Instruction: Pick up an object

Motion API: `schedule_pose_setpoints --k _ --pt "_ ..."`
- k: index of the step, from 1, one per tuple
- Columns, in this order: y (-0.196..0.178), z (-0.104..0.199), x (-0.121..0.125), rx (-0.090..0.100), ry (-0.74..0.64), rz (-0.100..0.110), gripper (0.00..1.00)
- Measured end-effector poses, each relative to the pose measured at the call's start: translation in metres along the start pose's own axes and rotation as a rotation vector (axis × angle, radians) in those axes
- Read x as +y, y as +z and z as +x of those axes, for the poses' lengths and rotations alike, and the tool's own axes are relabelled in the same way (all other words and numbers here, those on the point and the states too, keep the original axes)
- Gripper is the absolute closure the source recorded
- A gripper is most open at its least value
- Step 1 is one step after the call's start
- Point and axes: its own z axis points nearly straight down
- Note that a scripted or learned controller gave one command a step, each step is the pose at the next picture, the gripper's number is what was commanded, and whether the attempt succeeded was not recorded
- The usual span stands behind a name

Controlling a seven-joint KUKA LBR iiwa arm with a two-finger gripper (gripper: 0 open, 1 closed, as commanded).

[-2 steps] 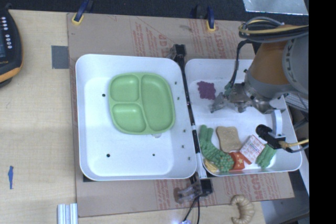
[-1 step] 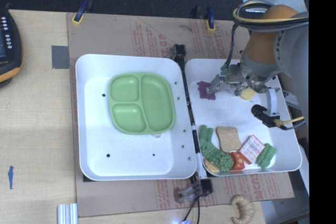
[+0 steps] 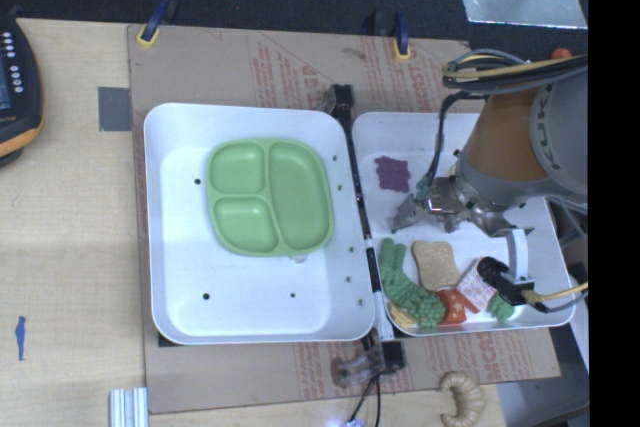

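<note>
- Gripper (image 3: 428, 208): low over the middle of the right bin (image 3: 400, 135), at the end of the grey arm (image 3: 560, 130) with its orange band, reaching in from the right.
- Open or closed: cannot tell from this angle.
- Things to pick: all lying on the floor of the right bin, none seen lifted.
- Just up and left of the gripper: a flat purple piece (image 3: 392, 172), alone, apart from the other items.
- Just below the gripper: a tan bread slice (image 3: 436, 263), lying flat.
- Left of the bread, along the bin's left wall: a knobbly green toy (image 3: 405, 283), running down toward the near corner and close against the bread.
- Along the near edge of the right bin: a red piece (image 3: 451, 308) beside the green toy's lower end, a yellow sliver (image 3: 400, 318) partly under that toy, a pink-and-white card (image 3: 477, 289) right of the red piece, and a small green piece (image 3: 503, 307) further right.
- In the left bin (image 3: 180, 265): a pale green divided plate (image 3: 270, 197) with three compartments, flat, in the far half.
- Under both bins: a brown cardboard sheet (image 3: 250, 65), with blue clamps (image 3: 400, 33) on its far edge.
- Outside the bins, in front of the right one: a tan curled item (image 3: 462, 397).
- At the bench's far left edge: a black and orange handset (image 3: 15, 85).
</note>
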Motion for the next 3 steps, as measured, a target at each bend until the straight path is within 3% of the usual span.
schedule_pose_setpoints --k 1,2,3 --pt "-0.002 -0.016 0.044 -0.003 -0.003 -0.013 0.00" --pt "-0.003 -0.019 0.108 -0.003 -0.003 -0.015 0.00" --pt "-0.002 -0.001 0.007 -0.001 0.001 -0.003 0.00"
